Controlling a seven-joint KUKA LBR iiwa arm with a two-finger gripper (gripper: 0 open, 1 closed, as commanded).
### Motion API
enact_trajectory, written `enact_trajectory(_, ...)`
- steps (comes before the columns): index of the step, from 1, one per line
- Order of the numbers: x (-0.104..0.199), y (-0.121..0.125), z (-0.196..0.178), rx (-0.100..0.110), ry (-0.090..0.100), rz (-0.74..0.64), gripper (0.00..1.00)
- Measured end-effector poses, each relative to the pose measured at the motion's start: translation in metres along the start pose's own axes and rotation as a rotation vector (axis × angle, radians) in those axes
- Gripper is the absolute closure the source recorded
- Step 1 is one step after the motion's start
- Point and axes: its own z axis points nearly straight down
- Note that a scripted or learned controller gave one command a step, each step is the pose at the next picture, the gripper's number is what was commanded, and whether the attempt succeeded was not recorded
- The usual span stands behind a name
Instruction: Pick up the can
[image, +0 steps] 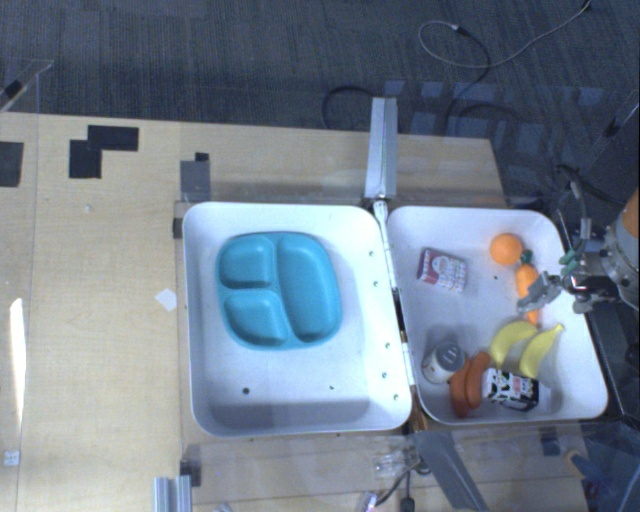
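The can (443, 361) stands upright near the front left corner of the right bin (470, 222), its silver top facing up and its side white. It touches a brown-orange object (467, 387) on its right. My gripper (560, 296) hangs over the right rim of that bin, well to the right of the can and farther back. Its fingers are spread open with nothing between them. One fingertip (540, 291) is close to a small carrot (526, 281).
The right bin also holds a red and white packet (442, 270), an orange (506, 248), two bananas (526, 346) and a black and white carton (512, 390). A blue divided plate (278, 289) lies in the left bin (290, 412).
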Motion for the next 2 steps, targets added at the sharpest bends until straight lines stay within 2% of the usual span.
enact_trajectory(1,0.001,0.046,-0.005,0.0,0.0,0.063,0.0)
enact_trajectory(2,0.025,0.14,0.054,0.001,0.0,0.045,0.0)
